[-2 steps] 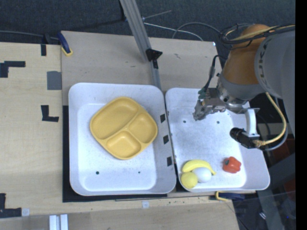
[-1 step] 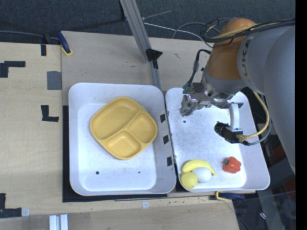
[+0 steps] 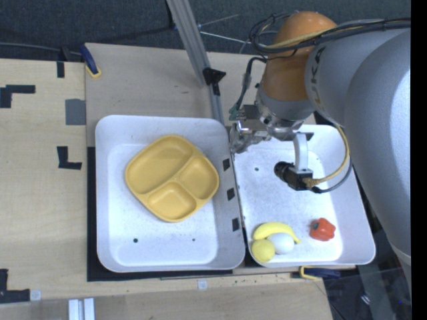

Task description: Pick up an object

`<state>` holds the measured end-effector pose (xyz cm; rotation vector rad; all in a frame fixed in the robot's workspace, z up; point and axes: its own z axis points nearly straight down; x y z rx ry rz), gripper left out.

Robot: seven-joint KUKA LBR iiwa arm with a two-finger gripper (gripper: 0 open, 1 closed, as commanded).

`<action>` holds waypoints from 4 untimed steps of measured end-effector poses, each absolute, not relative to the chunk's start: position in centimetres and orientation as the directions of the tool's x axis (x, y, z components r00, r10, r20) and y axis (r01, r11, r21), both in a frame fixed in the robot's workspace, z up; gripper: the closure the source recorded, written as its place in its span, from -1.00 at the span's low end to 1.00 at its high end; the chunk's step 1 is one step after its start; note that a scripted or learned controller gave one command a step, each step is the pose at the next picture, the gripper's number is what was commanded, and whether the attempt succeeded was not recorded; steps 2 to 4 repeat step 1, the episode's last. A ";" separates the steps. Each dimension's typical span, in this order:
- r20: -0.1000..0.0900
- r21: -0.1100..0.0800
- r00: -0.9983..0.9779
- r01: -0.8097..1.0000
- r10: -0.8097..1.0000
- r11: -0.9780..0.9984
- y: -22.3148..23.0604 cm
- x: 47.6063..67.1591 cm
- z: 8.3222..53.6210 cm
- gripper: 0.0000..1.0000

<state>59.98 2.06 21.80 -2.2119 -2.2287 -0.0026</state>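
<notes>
You see two shallow white bins side by side on the wooden bench [image 3: 40, 212]. The left bin [image 3: 110, 245] holds a yellow divided plate [image 3: 172, 177], lying flat and turned at an angle, slightly toward the bin's 12 o'clock side.

In the right bin [image 3: 353, 245], the loose objects sit along the 6 o'clock wall. A yellow banana [image 3: 273, 229] curves over a white egg-shaped piece [image 3: 284, 243], and a yellow lemon [image 3: 262, 250] touches both at the egg's 9 o'clock. A small red pepper [image 3: 322, 229] lies just beside this cluster, at its 3 o'clock, apart from it.

The arm [image 3: 373, 112] comes in from 3 o'clock, with its orange band [image 3: 293, 52] above the wrist. The gripper [image 3: 241, 133] hangs at the right bin's 10 o'clock corner, near the wall shared with the left bin, well apart from the fruit at 6 o'clock. You cannot tell from this angle how the pincer stands, since the wrist body covers it. A black fitting with a yellow cable [image 3: 297, 176] hangs over the bin's middle.
</notes>
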 end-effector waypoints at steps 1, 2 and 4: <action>0.002 -0.001 -0.008 1.000 1.000 0.008 7.6 60.4 22.3 1.00; 0.002 -0.001 -0.008 1.000 1.000 0.008 7.6 60.4 22.3 1.00; 0.002 -0.001 -0.008 1.000 1.000 0.008 7.6 60.4 22.3 1.00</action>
